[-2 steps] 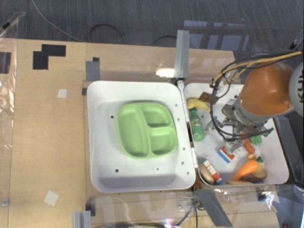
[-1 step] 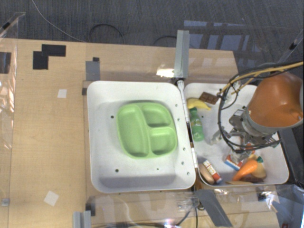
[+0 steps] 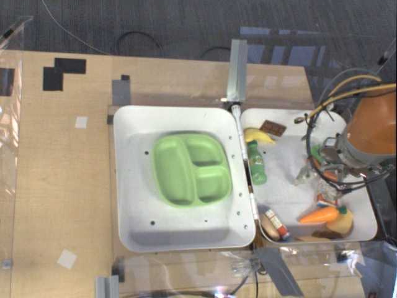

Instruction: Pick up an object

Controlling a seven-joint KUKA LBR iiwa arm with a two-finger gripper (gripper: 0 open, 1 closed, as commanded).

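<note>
The arm is down inside the right bin point(image 3: 282, 231), so the step in hand looks like the reach into the pile, before any lift. The hand point(image 3: 324, 177) sits low near the bin's right edge, under the orange band and a tangle of cables; I cannot tell whether it is apart or together, and nothing shows clamped in it.

The nearest candidates lie toward the bin's front right corner: a carrot point(image 3: 319, 215) just in front of the hand, a small red-and-white item point(image 3: 325, 198) between the two, and a yellowish rounded piece point(image 3: 343, 221) touching the carrot's thick end. A green bottle point(image 3: 256, 165) lies along the bin's left wall, well apart from the hand, with a banana point(image 3: 258, 136) and a brown bar point(image 3: 272, 128) near the back left corner. A tube point(image 3: 275, 223) rests by the front left corner.

The left bin point(image 3: 130, 228) carries a green divided tray point(image 3: 189, 169).

The next move likely calls for closing on a single item and rising straight; the crowded corner risks a glancing grip.
</note>
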